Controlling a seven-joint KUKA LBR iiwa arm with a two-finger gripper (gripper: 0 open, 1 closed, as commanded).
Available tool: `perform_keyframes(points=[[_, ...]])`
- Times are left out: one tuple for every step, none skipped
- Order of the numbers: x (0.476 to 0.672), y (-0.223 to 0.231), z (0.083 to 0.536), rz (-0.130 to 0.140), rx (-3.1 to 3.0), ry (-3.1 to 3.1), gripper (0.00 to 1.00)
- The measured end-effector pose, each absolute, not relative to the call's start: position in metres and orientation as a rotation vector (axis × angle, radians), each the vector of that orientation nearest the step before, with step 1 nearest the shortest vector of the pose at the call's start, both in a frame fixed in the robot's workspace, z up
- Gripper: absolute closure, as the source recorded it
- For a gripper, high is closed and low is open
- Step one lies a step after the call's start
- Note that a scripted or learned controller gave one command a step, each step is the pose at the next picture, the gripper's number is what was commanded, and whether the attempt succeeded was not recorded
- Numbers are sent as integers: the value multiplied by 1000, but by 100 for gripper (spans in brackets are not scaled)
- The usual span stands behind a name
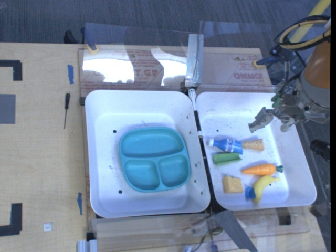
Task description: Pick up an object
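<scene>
**Six small items in the right bin, gripper above them**

Nearest, the right bin (307, 190) holds one banana (262, 186), one cracker (232, 184), one carrot (260, 168), one green piece (226, 159), one blue bottle (226, 144) and one tan wedge (254, 145), perhaps bread. The left bin (100, 109) holds one teal tray (154, 158). Farther back, the gripper (273, 121) hangs open and empty, just above-right of the wedge.
</scene>
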State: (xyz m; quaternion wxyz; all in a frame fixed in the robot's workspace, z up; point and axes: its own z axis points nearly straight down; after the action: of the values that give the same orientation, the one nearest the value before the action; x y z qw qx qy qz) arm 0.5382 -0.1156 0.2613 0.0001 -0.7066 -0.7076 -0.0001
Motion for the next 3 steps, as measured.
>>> perform_keyframes(points=[[551,-127,88,-7,-2249,-2202,0],[481,-122,88,-5,-2282,-2163,0],[572,-126,87,-7,-2382,-2057,0]])
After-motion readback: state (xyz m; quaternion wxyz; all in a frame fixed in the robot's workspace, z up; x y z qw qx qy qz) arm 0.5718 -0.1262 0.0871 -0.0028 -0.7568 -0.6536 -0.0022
